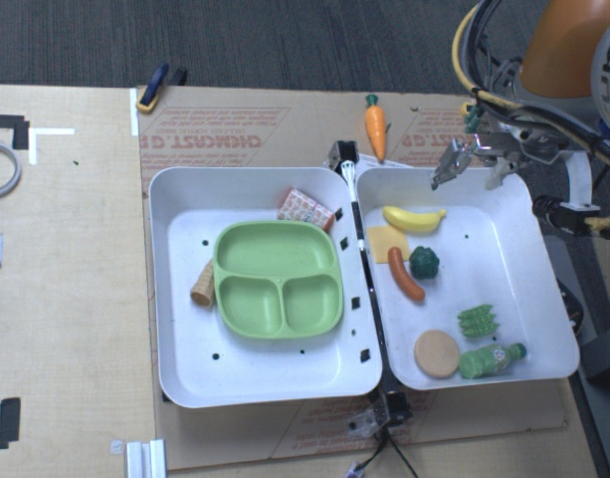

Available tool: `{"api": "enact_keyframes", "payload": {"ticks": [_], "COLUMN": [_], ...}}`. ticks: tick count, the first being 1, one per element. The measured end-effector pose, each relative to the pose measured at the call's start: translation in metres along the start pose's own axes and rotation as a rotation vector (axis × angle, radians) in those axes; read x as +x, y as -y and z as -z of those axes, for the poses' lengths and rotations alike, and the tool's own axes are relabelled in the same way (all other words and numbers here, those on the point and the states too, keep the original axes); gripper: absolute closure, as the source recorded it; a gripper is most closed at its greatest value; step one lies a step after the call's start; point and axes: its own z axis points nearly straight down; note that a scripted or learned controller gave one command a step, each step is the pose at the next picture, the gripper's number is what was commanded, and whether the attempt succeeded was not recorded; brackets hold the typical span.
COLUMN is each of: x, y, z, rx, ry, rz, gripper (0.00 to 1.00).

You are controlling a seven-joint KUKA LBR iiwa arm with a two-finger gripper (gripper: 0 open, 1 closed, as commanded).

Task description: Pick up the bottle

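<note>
I hang my gripper (474, 164) above the far edge of the right bin (543, 267), with nothing between its two fingers, which stand apart and empty. I judge this a waiting height, clear of the bin walls, so I can drop on whatever I choose.

The bottle (492, 359), green and lying on its side, is well away from my hand, in the bin's near corner, its cap pointing toward the right wall. It touches or nearly touches the round tan disc (437, 353) on its left, and a small green leafy piece (477, 319) lies just beyond it, toward me. Lying flat, it probably calls for a grip across its body.

Closer to my hand are the banana (414, 218), a yellow slice (385, 244), the broccoli (423, 262) and the sausage (406, 275).

Under the bins, the cardboard (220, 127) carries red print, upside down from here; I cannot read it with confidence. The bottle's label is too small to make out.
</note>
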Motion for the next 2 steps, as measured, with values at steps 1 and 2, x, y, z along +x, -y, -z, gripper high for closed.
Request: {"api": "enact_keyframes", "payload": {"ticks": [1, 2], "x": [0.000, 0.073], "y": [0.000, 0.027], "z": [0.009, -0.026], "rx": [0.000, 0.001], "ry": [0.001, 0.000], "rz": [0.002, -0.088], "gripper": [1.00, 1.00]}}
